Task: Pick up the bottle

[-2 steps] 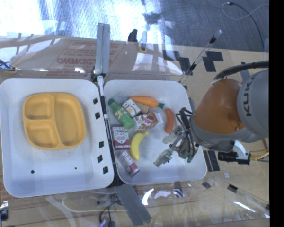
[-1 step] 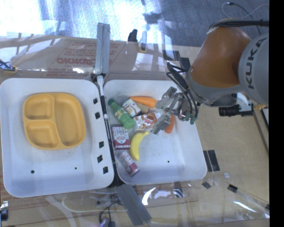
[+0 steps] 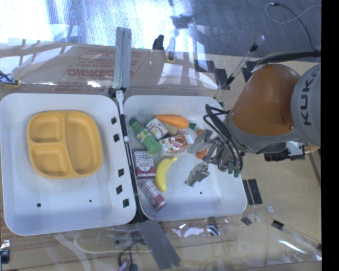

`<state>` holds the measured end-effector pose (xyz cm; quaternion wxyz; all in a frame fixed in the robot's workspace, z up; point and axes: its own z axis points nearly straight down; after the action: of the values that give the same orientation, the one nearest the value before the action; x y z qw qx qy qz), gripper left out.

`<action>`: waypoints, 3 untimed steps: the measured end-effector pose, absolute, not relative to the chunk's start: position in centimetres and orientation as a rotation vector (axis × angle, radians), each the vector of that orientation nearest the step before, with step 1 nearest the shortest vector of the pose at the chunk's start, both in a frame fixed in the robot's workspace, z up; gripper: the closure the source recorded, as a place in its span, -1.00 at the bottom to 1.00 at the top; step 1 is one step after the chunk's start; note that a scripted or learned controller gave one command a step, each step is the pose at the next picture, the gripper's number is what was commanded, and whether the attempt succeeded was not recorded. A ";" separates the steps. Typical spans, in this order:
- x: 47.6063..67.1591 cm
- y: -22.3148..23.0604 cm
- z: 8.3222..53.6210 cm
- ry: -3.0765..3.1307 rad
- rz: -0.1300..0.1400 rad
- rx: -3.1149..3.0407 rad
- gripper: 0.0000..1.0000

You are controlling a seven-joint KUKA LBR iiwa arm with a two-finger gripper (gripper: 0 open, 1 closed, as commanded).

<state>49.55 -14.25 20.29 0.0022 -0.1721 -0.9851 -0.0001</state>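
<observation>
My end effector [image 3: 199, 173] hangs over the right bin [image 3: 229, 199], fingers spread apart and grasping nothing; green bottle [image 3: 145, 136] lies tilted near the bin's left wall, well apart from me; banana [image 3: 163, 173] sits between us; carrot [image 3: 172, 120] above; yellow plate [image 3: 64, 143] in left bin [image 3: 17, 208].

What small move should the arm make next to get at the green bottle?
Probably shift the gripper toward the camera view's left and a little up. It hangs over bare floor in the right bin, while the green bottle lies apart from it near that bin's left wall, tilted, with the banana and snack packs between them. Nothing shows between its fingers.
</observation>
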 end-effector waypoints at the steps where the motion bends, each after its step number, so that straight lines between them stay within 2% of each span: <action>1: 47.7 -19.3 9.2 -3.139 0.000 -0.149 -1.00; 2: 56.0 -13.9 21.4 -3.141 -0.001 0.105 -1.00; 3: 52.4 -16.3 25.0 -3.106 0.001 -0.472 -1.00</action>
<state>52.41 -16.29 25.00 0.0002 -0.1502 -0.9887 0.0004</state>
